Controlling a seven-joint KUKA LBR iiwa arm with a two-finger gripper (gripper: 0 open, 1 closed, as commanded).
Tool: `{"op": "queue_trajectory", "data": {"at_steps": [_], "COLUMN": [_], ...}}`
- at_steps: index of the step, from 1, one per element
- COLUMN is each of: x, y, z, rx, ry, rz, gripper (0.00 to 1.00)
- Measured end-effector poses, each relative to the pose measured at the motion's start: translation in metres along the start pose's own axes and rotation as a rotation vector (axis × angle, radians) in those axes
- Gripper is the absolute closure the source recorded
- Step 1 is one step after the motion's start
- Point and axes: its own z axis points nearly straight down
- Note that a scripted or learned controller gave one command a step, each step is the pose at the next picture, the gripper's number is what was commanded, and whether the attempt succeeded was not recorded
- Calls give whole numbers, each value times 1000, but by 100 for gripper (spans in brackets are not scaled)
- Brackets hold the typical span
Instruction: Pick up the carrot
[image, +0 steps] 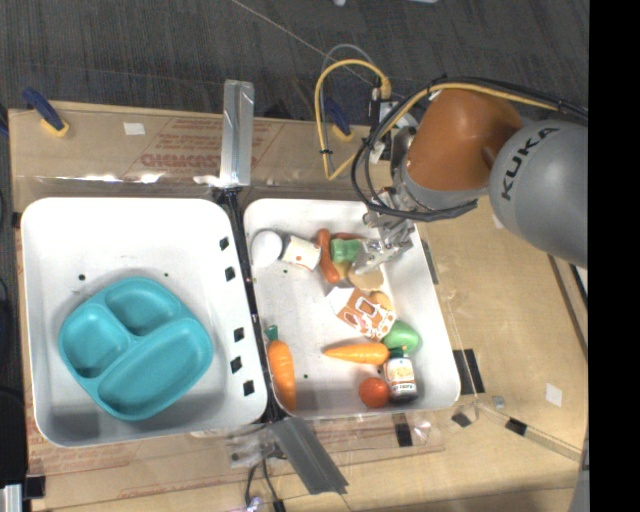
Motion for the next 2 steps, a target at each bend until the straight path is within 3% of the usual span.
{"op": "queue_trajectory", "data": {"at_steps": [1, 2], "x": [-86, -23], "y": [-1, -2], "z": [-58, -119], "rx": [-7, -5], "ry": [-4, 0], "rz": [154, 48], "gripper": [100, 100]}}
